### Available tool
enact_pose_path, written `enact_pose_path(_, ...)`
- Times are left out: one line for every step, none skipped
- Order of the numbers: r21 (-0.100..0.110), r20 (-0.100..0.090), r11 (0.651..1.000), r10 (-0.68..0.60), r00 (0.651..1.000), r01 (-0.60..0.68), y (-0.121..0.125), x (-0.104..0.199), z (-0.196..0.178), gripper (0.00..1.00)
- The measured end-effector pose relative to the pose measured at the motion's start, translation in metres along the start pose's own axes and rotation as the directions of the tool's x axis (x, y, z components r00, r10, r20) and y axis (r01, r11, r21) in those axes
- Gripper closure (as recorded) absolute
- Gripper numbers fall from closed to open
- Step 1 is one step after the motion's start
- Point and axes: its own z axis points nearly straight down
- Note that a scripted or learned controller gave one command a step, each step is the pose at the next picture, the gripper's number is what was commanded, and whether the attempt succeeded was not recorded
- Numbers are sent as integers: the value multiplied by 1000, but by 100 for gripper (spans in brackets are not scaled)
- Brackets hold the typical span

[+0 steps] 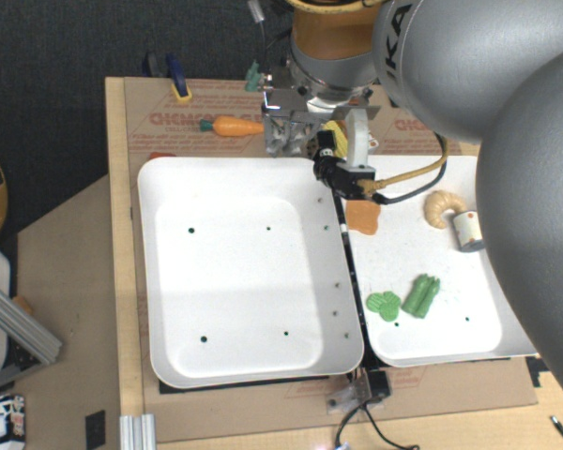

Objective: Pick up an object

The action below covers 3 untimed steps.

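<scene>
My gripper (pixel 281 137) hangs over the far rim of the left bin (pixel 169 251), above the brown board behind it. An orange carrot (pixel 235 127) with a green tip lies on that board, just left of the gripper and apart from it. In the right bin (pixel 479 336) lie an orange slab (pixel 361 217), a beige croissant-shaped piece (pixel 441 206), a white and grey cylinder (pixel 467 231), a green ridged piece (pixel 420 295) and a small green round piece (pixel 385 306). I see nothing held in the gripper.
A blue and yellow clamp (pixel 176 78) sits at the board's far left edge. A small green item (pixel 253 78) is behind the gripper. The big grey arm covers the upper right. Metal rails (pixel 19 326) stand at the lower left.
</scene>
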Motion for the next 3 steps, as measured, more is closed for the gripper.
enact_pose_path(-11, -4, 1000, -14, 1000, 14, 9, 78, -9, 100)
enact_pose_path(6, 5, 1000, 10, 1000, -10, 5, -98, 102, 100)
enact_pose_path(-24, -7, 1000, -17, 1000, 17, 30, 11, -33, 100)
